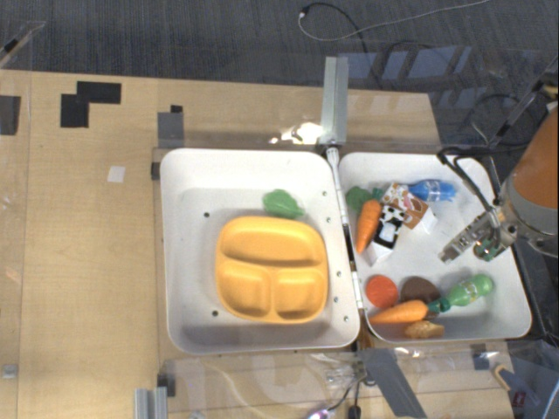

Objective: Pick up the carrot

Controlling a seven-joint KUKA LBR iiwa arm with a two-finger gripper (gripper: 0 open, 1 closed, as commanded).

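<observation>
My pincer (474, 241) hangs over the right side of the right bin (521, 321), its metal fingers pointing left and toward the near side. From this slanted view I cannot tell how wide it stands, and nothing shows between its tips. It touches none of the things below it as far as I can see. My arm (534, 182) is cut off by the right edge, so just the orange band and a bit of grey show.

There are two carrots. One (368, 223) lies at the far left of the right bin, close to the wall between the bins, tip toward the near side, with a green leafy piece (356, 196) at its far end. The other (399, 312) lies along the near wall, pointing left, well apart from my pincer.

Beside the near carrot sit a red round thing (381, 290), a dark brown lump (420, 288), a tan piece (424, 328) and a green bottle (465, 291). Which of these touch is hard to make out.

A small carton (398, 215) with black and white patches lies just right of the far carrot; its print is too small to read. A blue thing (434, 190) lies beyond it, blurred.

In the left bin (183, 234) a yellow tray (271, 267) with compartments sits in the middle, a green leaf shape (282, 202) at its far edge.

The desk (79, 260) carries black marks (89, 99) at far left.
</observation>
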